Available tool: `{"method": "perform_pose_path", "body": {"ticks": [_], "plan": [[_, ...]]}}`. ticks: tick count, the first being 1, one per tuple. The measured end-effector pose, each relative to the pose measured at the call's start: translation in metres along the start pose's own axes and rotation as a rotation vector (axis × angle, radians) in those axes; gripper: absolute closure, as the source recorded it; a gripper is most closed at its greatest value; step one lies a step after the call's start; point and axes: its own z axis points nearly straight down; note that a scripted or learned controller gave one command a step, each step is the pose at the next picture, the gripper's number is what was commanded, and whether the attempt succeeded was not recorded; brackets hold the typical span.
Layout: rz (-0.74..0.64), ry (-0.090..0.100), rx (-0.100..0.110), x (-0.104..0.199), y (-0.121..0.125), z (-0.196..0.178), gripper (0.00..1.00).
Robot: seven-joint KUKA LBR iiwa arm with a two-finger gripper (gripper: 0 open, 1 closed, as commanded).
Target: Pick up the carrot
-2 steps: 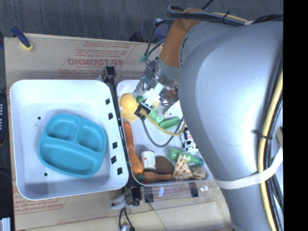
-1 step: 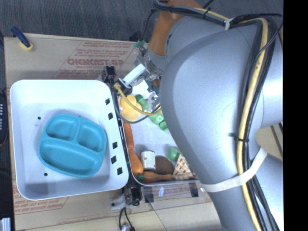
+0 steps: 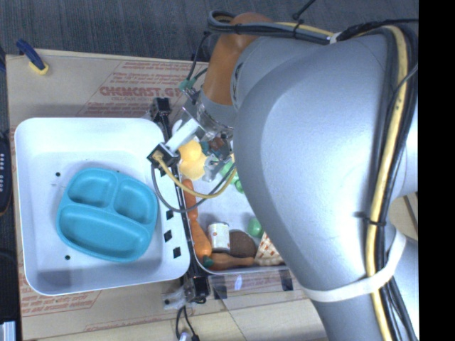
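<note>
Camera view, blue tray (image 3: 106,213) in left bin (image 3: 32,190)

orange carrot (image 3: 197,222) lies lengthwise along rt bin's left wall.

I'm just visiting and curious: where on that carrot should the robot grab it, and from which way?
Probably mid-length on the carrot, coming from above. It lies flat, long and thin, hard against the left wall of the right bin, so the fingers would best close across its narrow width, not its length.
</note>
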Motion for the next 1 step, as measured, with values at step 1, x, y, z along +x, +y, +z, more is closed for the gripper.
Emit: {"method": "perform_pose_path", "body": {"ticks": [1], "plan": [[0.292, -0.006, -0.004, -0.0277, -0.0058, 0.0007, 0.00]]}}
